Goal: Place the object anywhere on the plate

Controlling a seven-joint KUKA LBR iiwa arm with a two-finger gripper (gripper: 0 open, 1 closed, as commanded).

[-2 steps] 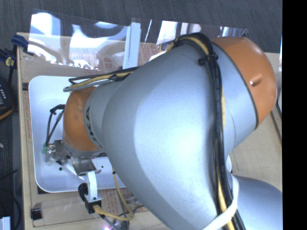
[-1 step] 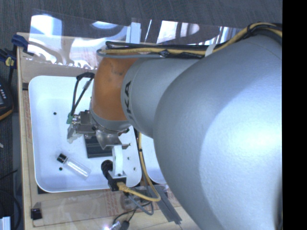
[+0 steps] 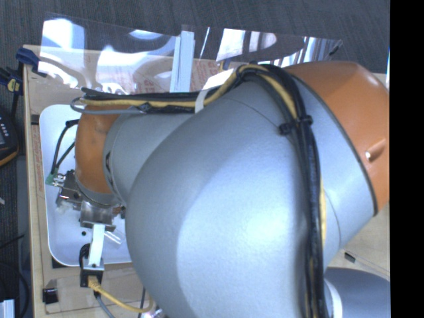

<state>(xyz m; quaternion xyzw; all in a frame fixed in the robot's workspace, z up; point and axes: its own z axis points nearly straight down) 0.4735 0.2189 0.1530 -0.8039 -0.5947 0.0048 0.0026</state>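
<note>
My grey arm [image 3: 252,197] reaches across from the right and covers most of both bins. Its orange band [image 3: 89,144] and wrist hang over the left white bin [image 3: 48,124]. The gripper [image 3: 66,192] sits low at that bin's left side, close above the floor, as a small cluster of grey metal parts. Whether anything is in it cannot be made out. The arm hides whatever lies in the bins behind it.
A bare strip of the left bin's floor [image 3: 66,244] lies along its left and front edge. A clear plastic wall [image 3: 179,45] stands behind the bins. The wooden bench rim [image 3: 32,177] runs down the left, with dark gear [image 3: 6,134] beyond it.
</note>
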